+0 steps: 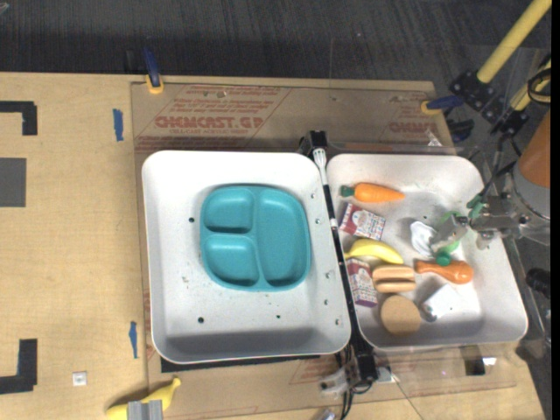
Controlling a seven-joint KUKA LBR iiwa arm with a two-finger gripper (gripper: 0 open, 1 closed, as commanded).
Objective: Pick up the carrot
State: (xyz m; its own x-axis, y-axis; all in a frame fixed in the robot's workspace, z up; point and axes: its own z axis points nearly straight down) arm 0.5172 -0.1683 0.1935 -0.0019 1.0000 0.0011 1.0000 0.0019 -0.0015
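Carrot (pixel 378 193) in right bin (pixel 503 309) | left bin (pixel 166 234): teal tray (pixel 255 236) | end effector (pixel 477 221): grip state cannot be told

Gripper (pixel 477 221) sits at the right bin's (pixel 503 322) right wall, so no room that side. Just left of it, a small white piece (pixel 422 234) and a second carrot (pixel 446 272) crowd things. Farther up-left, the carrot (pixel 374 193) has bare floor on its right; a card packet (pixel 361 223) sits just below it.
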